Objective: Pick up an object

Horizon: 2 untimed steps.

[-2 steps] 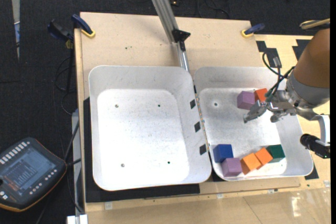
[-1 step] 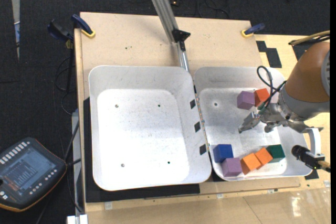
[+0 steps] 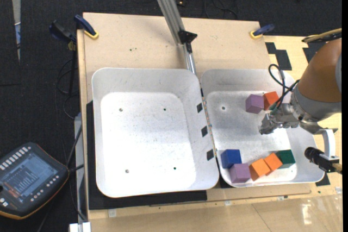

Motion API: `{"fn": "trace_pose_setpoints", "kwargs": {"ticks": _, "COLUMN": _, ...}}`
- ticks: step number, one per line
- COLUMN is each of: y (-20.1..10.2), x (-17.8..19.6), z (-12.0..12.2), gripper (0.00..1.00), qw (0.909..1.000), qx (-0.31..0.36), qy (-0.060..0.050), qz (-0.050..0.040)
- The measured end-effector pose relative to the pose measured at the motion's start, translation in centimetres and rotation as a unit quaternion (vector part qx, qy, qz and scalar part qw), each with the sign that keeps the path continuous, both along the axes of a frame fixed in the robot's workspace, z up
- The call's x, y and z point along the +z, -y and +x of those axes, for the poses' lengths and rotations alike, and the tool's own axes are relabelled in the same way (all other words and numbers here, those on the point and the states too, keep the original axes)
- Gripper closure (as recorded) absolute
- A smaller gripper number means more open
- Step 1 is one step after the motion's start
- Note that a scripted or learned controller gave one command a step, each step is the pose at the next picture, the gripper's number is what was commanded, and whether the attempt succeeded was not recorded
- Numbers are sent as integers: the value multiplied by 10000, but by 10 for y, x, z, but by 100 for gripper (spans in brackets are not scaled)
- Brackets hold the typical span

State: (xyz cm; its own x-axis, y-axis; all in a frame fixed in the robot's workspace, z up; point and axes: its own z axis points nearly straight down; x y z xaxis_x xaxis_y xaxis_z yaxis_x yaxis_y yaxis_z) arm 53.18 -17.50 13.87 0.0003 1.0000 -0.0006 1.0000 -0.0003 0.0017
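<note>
Jaws [image 3: 267, 126] low in right bin [image 3: 217, 84], beside purple block [image 3: 254, 104].

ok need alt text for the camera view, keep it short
A grey robot arm's gripper hangs over the right white bin, which holds six small blocks: purple, orange, blue, green. The left white bin sits beside it on a tan bench.

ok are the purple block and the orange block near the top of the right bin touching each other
Touching. In the camera view the purple block and the orange block sit side by side with their facing edges meeting and no white bin floor between them.
</note>
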Motion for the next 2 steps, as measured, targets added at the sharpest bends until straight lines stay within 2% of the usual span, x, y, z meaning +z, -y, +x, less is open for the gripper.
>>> {"fn": "trace_pose_setpoints", "kwargs": {"ticks": 2, "y": -3, "x": 88, "z": -4, "gripper": 100, "qw": 10000, "qx": 16, "qy": 22, "qz": -9}}
